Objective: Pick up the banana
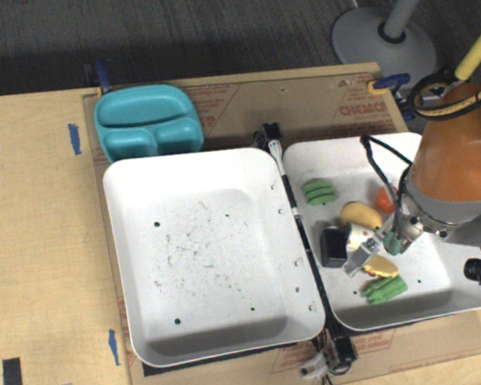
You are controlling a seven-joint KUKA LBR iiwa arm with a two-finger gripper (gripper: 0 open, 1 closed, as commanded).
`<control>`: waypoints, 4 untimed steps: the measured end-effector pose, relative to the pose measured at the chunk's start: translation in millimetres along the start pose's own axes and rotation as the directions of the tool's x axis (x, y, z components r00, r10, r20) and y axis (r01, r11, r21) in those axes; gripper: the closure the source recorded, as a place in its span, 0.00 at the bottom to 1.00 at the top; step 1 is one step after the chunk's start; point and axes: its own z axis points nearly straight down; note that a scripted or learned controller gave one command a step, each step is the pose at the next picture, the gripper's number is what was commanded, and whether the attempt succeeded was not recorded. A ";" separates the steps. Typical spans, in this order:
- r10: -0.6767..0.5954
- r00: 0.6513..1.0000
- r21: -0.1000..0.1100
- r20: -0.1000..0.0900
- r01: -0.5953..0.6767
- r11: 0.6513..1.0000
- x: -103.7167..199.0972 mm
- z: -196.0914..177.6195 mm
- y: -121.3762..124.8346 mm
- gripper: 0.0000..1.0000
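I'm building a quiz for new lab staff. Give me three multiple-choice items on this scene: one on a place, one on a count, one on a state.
1. Where does the banana lie?
A. left bin
B. right bin
C. teal tray

2. How many green ridged pieces are in the right bin?
A. one
B. two
C. four

3. Where is the claw?
A. over the left bin
B. low in the right bin beside the banana
C. above the teal tray

Answers: 1 B, it lies mid right bin. 2 B, one above, one below. 3 B, it sits just below the banana.

You've got a teal tray (147,120) upper left, above left bin (152,327); right bin (426,304) w/ two green pieces (318,192) (384,289) & black block (334,244).
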 end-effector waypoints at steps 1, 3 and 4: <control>-0.408 0.913 -0.001 0.001 0.408 0.913 64.4 -0.2 37.7 0.00; -0.619 0.785 0.000 0.001 0.619 0.785 157.7 98.9 91.6 0.00; -0.364 0.931 -0.007 0.005 0.364 0.931 169.9 97.8 181.8 0.00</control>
